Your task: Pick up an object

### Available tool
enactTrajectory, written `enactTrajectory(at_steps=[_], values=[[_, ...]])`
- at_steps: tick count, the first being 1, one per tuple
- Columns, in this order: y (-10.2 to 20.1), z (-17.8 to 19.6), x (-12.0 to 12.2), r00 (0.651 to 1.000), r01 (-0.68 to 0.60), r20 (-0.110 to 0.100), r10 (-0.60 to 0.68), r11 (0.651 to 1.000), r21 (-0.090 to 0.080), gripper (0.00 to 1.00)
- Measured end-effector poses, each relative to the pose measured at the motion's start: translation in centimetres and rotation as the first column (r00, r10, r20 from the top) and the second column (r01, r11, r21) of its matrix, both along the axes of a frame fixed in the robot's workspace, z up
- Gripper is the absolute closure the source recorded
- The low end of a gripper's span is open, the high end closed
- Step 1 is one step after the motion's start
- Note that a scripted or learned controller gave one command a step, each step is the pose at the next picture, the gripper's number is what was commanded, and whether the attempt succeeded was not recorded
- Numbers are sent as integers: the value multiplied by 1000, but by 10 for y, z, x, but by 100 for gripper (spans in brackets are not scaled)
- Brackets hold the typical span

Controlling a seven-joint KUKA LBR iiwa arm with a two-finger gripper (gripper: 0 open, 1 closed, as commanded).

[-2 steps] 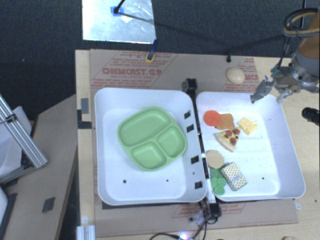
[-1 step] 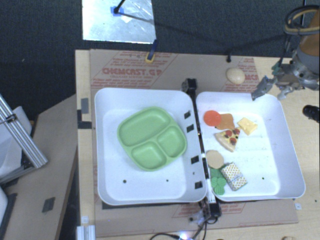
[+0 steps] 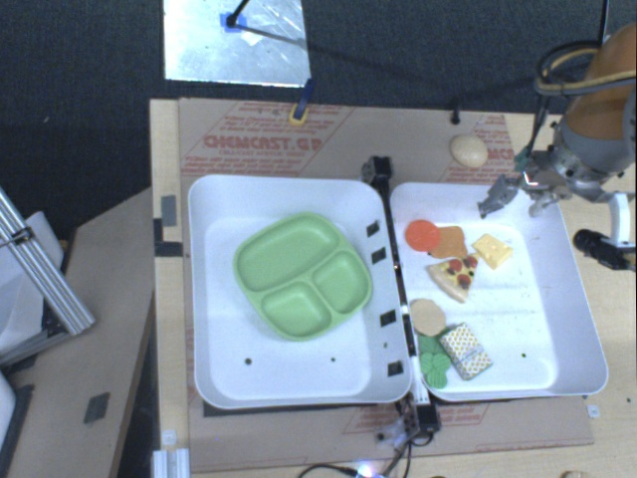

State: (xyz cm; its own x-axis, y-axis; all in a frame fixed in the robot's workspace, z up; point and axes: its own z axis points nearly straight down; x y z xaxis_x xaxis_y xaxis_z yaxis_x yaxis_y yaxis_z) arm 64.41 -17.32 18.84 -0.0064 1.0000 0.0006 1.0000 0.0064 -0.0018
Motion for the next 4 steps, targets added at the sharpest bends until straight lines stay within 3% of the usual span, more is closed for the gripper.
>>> enactTrajectory(at_steps=[2,3,4], values=[[12,-100,6,1000,-1,1,1,1000,0,0],[12,-102,8,1000,-1,7,1,1000,-2,0],[12,-90,9,1000,-3,11,3,1000,-3,100]])
